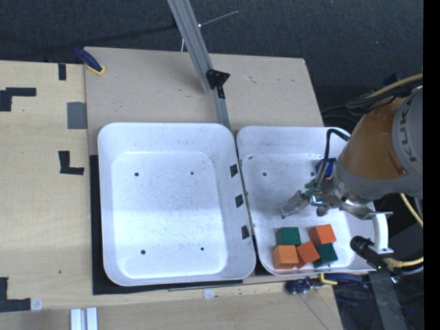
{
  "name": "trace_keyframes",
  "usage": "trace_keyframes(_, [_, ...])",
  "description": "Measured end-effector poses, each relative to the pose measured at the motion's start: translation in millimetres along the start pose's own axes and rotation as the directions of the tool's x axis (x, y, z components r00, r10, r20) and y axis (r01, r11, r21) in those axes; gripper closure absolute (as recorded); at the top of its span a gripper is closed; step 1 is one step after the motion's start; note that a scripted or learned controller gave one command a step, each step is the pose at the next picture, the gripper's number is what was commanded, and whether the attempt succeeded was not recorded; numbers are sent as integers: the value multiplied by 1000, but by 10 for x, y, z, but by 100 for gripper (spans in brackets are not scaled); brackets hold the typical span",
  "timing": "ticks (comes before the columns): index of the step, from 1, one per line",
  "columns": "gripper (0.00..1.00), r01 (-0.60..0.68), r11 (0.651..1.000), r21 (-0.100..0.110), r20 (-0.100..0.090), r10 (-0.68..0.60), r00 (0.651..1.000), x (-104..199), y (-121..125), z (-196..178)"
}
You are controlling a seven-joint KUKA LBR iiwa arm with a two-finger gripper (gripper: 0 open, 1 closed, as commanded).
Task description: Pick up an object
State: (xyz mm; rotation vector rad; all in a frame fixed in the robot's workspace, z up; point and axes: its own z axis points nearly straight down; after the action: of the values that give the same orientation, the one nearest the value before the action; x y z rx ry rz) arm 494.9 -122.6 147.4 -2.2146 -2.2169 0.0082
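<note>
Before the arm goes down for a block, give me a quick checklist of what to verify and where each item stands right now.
1. Blocks within the right bin: ok, green block, orange block and others sit clustered at its near corner.
2. Hand over the cluster: not ok, it sits just beyond the green block.
3. Hand carrying nothing: ok, nothing between its fingers.
4. Room around a block: not ok, the blocks touch each other.
5. Bin wall clearance: cannot tell.

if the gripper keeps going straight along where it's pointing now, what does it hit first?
Probably bare floor of the right bin: the gripper points left and down, just above the green block. Depth is unclear, so it may clip that block.
</note>
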Motion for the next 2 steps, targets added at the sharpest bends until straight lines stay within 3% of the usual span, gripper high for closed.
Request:
trace_keyframes(1, [0,0,1000,-1,0,0,1000,9,-15,543])
trace_keyframes(2, [100,1,1000,-4,0,-1,1000,10,-6,416])
